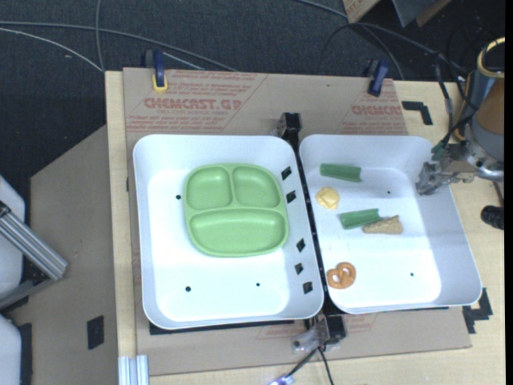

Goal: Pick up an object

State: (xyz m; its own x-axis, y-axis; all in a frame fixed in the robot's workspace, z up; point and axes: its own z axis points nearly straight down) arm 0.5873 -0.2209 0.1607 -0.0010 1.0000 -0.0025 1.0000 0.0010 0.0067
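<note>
Gripper: the gripper (434, 176) hangs at the far right rim of the right bin (449, 239), under the grey wrist; whether it stands apart or together cannot be told at this size, and nothing is seen held in it.
Nearest piece: a green stick (341, 172) lies to the gripper's left, well apart from it, at about the same depth in the bin.
Other pieces: a yellow chunk (327, 197) sits left and slightly nearer the camera; a second green stick (358, 217) lies left and nearer still, touching or just beside a tan crumbly piece (382, 227); an orange pretzel (341, 276) rests furthest from the gripper, near the bin's front left.
Left bin: the left bin (160, 279) holds a green divided plate (236, 209), far to the gripper's left across the divider.
Step in hand: judged as the approach; the gripper stands at the bin's edge, with no object under it and no grasp begun.
Next move: it likely calls for travel leftward over the bin floor, choosing one piece, then lining up above it and descending. The touching pair would be harder to separate; the lone upper stick or the pretzel looks cleaner.
</note>
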